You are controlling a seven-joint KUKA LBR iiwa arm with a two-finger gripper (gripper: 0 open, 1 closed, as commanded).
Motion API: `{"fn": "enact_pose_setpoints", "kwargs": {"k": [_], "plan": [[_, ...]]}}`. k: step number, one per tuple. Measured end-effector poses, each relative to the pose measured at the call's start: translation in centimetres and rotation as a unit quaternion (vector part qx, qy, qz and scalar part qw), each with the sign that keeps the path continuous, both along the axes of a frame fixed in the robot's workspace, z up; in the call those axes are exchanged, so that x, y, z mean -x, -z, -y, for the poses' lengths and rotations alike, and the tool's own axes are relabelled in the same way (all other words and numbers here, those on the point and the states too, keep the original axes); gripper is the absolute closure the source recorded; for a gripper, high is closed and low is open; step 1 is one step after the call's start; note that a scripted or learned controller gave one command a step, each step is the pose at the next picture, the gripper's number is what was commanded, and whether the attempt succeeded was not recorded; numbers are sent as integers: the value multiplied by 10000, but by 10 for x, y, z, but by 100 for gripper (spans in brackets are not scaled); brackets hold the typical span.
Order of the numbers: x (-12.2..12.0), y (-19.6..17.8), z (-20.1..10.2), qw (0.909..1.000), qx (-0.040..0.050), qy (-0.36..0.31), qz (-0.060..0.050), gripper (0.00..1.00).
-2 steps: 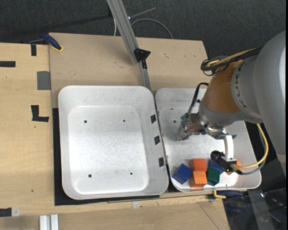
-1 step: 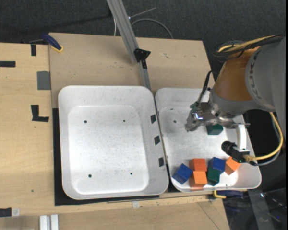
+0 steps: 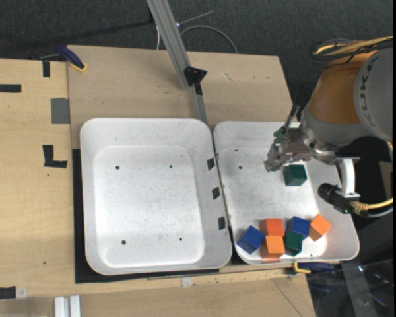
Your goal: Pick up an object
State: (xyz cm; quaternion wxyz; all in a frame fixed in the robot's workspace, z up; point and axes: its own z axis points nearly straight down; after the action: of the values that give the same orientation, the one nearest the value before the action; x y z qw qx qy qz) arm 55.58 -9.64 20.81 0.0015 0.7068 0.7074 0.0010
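The big arm (image 3: 356, 98) is cut off by the right side of the picture, so most of it can't be seen. It covers part of the right bin (image 3: 251, 144), and the gripper (image 3: 282, 156) is too dark and blurry to tell its fingers apart. A green block (image 3: 294, 175) sits partly tucked under the gripper, and another green block (image 3: 293, 243) hides behind the blue block (image 3: 299, 227).

the arm (image 3: 356, 104) is seen entering from the right, its grey body bent downward toward the bench. an orange band (image 3: 336, 94) is wrapped above the wrist, and black lettering is visible on it. the gripper (image 3: 277, 160) is carried at the arm's left end, pointed down and to the left. a white bracket with a black cylinder is mounted below the wrist.
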Motion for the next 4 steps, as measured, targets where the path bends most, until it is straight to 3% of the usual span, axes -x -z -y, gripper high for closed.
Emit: {"fn": "enact_pose_setpoints", "kwargs": {"k": [1, 3, 4], "plan": [[-1, -35, 0, 10000, -1, -3, -3, 100], [-43, -24, -86, 10000, -5, -23, -25, 100], [-78, -29, -129, 10000, -11, -28, -11, 100]]}}
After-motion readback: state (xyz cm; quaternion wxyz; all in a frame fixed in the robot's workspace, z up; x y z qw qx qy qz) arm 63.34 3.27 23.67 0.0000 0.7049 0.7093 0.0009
